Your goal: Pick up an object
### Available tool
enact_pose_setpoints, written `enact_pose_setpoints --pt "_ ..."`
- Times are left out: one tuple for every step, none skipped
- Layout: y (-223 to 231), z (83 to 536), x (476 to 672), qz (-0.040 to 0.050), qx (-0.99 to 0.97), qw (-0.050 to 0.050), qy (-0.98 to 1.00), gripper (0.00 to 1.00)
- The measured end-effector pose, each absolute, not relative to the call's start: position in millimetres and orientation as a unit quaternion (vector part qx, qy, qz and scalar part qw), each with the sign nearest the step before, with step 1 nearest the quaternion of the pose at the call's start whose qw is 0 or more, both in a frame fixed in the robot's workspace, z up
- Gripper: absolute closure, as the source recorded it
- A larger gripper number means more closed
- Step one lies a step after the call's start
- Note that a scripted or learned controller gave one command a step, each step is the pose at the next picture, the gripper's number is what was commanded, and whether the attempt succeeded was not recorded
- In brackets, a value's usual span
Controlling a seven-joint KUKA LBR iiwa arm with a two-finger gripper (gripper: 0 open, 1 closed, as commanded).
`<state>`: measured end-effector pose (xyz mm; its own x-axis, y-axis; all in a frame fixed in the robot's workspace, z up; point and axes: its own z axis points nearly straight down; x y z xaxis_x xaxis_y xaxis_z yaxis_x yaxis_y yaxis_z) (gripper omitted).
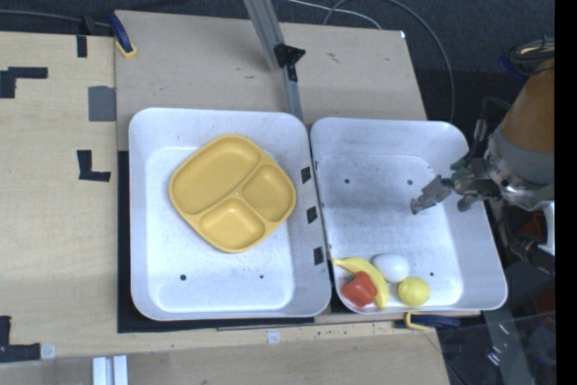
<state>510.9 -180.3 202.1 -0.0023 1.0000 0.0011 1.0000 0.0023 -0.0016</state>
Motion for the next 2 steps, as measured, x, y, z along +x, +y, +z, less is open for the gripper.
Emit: enact_pose_setpoints --pt "-181 202 510.9 0.0002 -0.706 0.001 -0.708 0.00" --pt "-174 156 505.5 0.0019 -0.707 0.003 -0.708 0.00"
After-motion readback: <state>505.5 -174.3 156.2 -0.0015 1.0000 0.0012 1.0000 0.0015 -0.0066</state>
